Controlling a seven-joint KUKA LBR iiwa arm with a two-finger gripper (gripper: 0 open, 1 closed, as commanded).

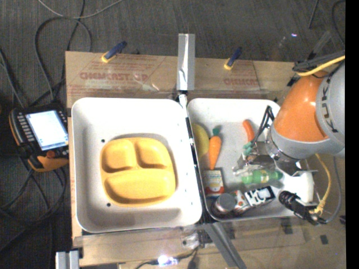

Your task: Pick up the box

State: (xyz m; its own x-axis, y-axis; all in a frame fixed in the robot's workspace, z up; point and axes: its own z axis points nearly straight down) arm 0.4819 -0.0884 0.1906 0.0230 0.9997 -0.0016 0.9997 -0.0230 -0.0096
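A small carton-like box (pixel 213 181) with a red and green label stands in the right bin (pixel 230 110), near its left wall and below the carrot. A black and white printed pack (pixel 256 196) lies flat by the bin's front wall. My gripper (pixel 249 159) hangs low over the middle right of this bin, just above a green bottle (pixel 262 176) and to the right of the box. It is about a hand's width from the box and not touching it. The arm's grey and orange wrist (pixel 303 119) covers the bin's right side.
Also in the right bin are a yellow banana (pixel 200 140), a large carrot (pixel 213 149), a small orange carrot (pixel 248 129) and a metal can (pixel 222 204). The left bin (pixel 84 150) holds a yellow divided plate (pixel 138 169). A handheld screen (pixel 44 129) sits beyond the bench's left edge.
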